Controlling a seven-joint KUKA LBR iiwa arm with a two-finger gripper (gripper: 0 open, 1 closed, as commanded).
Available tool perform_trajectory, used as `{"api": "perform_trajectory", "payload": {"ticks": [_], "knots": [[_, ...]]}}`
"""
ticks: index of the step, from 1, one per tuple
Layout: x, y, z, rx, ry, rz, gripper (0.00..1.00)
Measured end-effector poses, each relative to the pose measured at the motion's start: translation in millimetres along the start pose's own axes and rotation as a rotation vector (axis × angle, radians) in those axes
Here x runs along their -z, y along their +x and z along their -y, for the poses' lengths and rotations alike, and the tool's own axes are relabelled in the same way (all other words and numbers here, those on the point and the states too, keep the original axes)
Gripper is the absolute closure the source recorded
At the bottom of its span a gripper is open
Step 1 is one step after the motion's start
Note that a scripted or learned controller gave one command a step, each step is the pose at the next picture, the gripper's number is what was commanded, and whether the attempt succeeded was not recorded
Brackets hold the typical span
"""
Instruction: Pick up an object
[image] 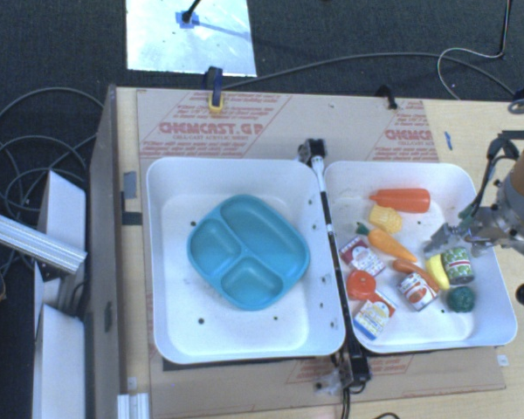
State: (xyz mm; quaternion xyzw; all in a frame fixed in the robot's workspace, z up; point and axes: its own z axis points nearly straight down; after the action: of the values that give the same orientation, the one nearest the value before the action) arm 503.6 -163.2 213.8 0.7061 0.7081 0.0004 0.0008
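The right bin (pixel 489 321) holds several toy foods. An orange sausage-like piece (pixel 402 200) lies at the back, with a yellow piece (pixel 385 220) and a carrot (pixel 389 244) below it. Toward the front are a red tomato (pixel 361 284), two small packets (pixel 358 253) (pixel 375 316) and a red-labelled can (pixel 417 291). A yellow banana (pixel 437 272), a green-labelled can (pixel 458 265) and a green broccoli (pixel 460 298) lie at the right. My gripper (pixel 455 238) hangs open just over the green-labelled can and the banana, with nothing held between its fingers.
The left bin (pixel 183 321) carries a blue divided plate (pixel 247 250). A black divider bar (pixel 330 251) runs between the bins. The arm enters over the right bin's right wall. Cables and a metal sheet (pixel 190 23) lie on the floor behind the bench.
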Motion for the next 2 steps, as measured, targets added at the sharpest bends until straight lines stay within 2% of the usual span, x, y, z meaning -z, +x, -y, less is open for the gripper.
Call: {"api": "perform_trajectory", "payload": {"ticks": [1, 2], "knots": [[-129, -5, -27, 0.001, 0.000, -0.003, 0.00], [-119, -6, -27, 0.001, -0.002, -0.001, 1.00]]}}
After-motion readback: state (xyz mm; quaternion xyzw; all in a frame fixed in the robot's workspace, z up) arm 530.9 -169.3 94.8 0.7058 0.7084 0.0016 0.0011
